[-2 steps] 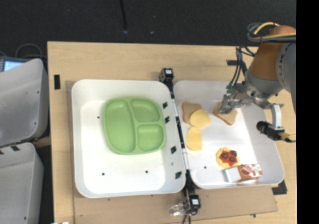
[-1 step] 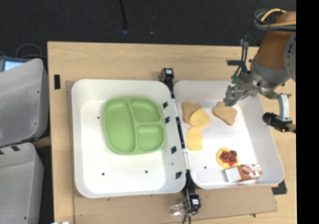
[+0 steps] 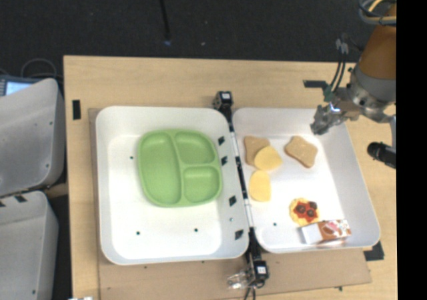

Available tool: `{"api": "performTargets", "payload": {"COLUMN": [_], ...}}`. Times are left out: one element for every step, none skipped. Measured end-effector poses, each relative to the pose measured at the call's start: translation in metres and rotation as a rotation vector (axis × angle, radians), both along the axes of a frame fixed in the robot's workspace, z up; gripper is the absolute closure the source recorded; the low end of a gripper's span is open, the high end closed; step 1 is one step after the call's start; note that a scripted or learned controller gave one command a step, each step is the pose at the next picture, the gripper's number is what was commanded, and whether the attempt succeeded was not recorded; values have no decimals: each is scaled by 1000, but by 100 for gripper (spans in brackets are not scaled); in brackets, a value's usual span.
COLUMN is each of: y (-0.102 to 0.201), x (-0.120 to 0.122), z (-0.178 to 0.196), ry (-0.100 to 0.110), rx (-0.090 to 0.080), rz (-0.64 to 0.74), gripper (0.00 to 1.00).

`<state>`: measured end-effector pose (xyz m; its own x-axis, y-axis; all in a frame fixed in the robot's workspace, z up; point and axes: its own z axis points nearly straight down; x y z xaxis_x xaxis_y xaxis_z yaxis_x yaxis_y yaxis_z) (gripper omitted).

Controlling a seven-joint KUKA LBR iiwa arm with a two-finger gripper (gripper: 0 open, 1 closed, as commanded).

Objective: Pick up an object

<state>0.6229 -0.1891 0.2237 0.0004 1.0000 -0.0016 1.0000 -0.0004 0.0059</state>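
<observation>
The right bin (image 3: 347,179) holds several toy foods: a tan bread slice (image 3: 301,151), a brown piece (image 3: 253,147) partly under a yellow round piece (image 3: 268,159), another yellow piece (image 3: 260,187), a small pizza-like piece with red toppings (image 3: 304,209), and a red and white packet (image 3: 325,231). My gripper (image 3: 323,121) hangs over the bin's far right corner, up and to the right of the bread slice, with nothing visibly in it.
A green divided plate (image 3: 179,167) lies in the left bin (image 3: 113,225). Black clips (image 3: 235,179) run along the seam between the bins. The wooden bench (image 3: 133,79) surrounds both bins; grey casings stand at the far left.
</observation>
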Motion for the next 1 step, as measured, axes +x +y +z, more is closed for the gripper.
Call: {"api": "performTargets", "payload": {"y": [-1], "x": [1], "z": [39], "ry": [0], "rx": [0], "rz": [3], "gripper": [100]}}
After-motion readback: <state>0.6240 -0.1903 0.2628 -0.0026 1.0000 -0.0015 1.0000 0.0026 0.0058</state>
